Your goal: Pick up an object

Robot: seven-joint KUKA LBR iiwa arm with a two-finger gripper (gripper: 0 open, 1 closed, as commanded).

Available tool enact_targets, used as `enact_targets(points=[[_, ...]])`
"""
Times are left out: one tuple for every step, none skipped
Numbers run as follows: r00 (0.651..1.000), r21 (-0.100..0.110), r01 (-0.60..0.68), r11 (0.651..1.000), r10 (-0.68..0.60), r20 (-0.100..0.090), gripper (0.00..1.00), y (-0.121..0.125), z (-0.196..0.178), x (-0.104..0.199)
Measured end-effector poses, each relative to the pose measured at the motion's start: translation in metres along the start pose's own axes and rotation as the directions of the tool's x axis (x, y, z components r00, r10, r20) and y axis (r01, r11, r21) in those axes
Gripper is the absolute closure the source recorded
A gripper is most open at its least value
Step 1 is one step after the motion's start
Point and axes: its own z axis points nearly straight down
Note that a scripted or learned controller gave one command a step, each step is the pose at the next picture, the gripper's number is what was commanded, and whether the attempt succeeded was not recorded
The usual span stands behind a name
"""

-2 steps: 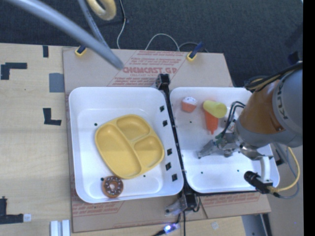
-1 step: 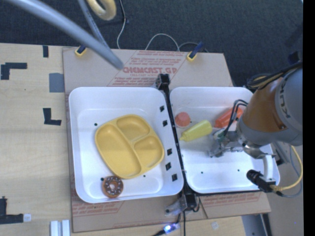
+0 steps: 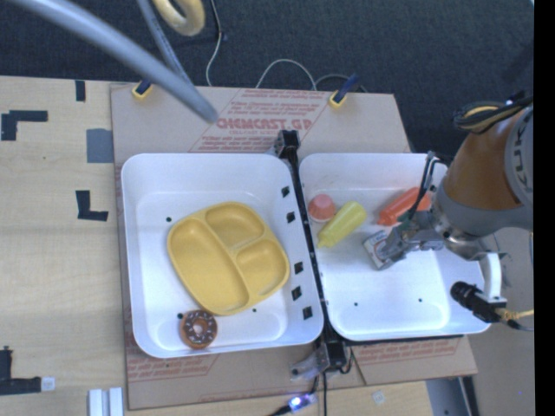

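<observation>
My gripper [image 3: 384,249] reaches into the right bin [image 3: 390,315] from the right, low over the bin's middle. An orange carrot-shaped piece [image 3: 401,204] lies just above it, partly behind the wrist. To its left lies a yellow oblong object [image 3: 341,222], tilted, and beside that a small pink cup-like piece [image 3: 323,205]. The gripper stands apart from the yellow object and close to the carrot piece.
The left bin [image 3: 147,232] holds a yellow divided plate [image 3: 229,256] and a chocolate donut [image 3: 198,328] near its front edge. A black divider [image 3: 297,232] runs between the bins. The grey arm with its orange band [image 3: 481,176] covers the right bin's right side.
</observation>
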Motion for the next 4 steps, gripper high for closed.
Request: enact_targets(points=[[1.000, 0.000, -0.001, 1.000, 0.001, 0.000, 1.00, 0.002, -0.043, -0.004], [1.000, 0.001, -0.001, 1.000, 0.001, 0.000, 1.00, 0.003, -0.078, -0.004], [1.000, 0.005, 0.005, 1.000, -0.005, -0.003, 1.00, 0.022, -0.075, 0.053], [1.000, 0.005, 0.005, 1.000, -0.005, -0.002, 1.00, 0.038, -0.071, 0.103]])
